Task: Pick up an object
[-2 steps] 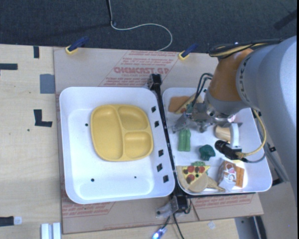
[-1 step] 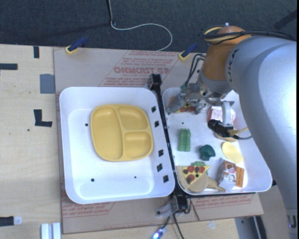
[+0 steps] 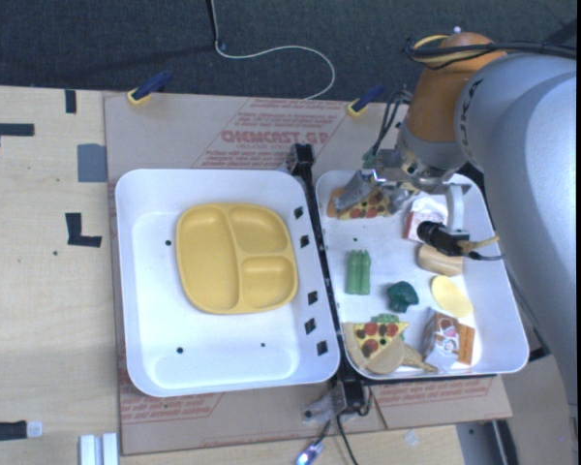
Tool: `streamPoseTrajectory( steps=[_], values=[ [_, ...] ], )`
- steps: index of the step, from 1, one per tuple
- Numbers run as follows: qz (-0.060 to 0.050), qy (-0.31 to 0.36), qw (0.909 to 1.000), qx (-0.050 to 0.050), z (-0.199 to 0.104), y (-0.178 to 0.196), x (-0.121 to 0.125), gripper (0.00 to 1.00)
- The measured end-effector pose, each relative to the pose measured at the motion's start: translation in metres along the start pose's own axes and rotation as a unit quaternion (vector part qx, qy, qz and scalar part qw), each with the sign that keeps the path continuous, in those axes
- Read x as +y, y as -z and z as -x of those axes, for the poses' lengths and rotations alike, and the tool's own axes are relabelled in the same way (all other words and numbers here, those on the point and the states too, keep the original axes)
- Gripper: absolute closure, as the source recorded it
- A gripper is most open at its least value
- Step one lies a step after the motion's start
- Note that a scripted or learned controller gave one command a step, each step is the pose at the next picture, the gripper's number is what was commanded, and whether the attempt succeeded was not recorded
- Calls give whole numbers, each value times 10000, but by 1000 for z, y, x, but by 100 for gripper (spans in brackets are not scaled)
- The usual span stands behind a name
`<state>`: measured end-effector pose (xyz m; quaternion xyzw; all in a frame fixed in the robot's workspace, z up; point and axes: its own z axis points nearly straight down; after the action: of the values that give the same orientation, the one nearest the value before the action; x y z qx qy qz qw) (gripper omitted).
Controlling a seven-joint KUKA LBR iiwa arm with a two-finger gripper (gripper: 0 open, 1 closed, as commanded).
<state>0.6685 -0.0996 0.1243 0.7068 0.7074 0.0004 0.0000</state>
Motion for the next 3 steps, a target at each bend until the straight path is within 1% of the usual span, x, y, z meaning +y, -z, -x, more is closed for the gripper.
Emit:
streamPoseTrajectory(
  steps=[1, 2, 3],
  values=[
    [5, 0, 10000, -4, 20, 53, 0, 0],
    [-54, -6, 10000, 3, 3, -45, -87, 0],
    [-11, -2, 10000, 1, 4, -40, -82, 0]
  ],
)
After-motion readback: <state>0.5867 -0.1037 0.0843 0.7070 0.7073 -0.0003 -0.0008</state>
